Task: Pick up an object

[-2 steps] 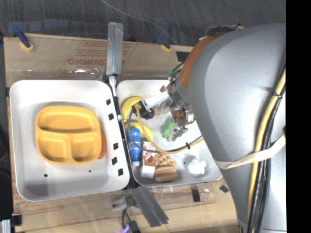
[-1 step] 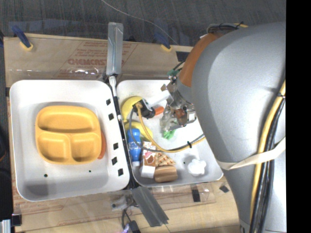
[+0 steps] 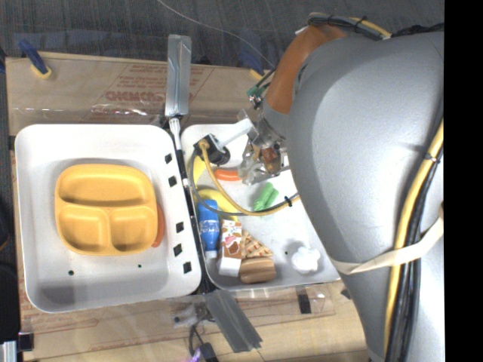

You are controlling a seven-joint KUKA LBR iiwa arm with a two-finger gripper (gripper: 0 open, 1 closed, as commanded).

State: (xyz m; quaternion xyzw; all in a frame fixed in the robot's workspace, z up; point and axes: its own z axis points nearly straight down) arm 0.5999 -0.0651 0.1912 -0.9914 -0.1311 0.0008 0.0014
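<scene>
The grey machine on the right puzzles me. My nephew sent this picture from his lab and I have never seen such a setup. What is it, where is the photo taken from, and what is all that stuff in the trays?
The big grey shape is a robot arm with an orange band near its wrist. It reaches in from the right, and its job is to pick up an object. The photo comes from one fixed camera above the bench, looking down at a slant.

Two shallow white bins sit side by side. The left bin holds a yellow divided tray. The right bin holds small items: a blue bottle, a green piece, a waffle-like toy, a small white lump and some yellow pieces.

The gripper, the arm's two-finger hand, is down over the right bin. I can't tell from here whether it is holding anything.
</scene>
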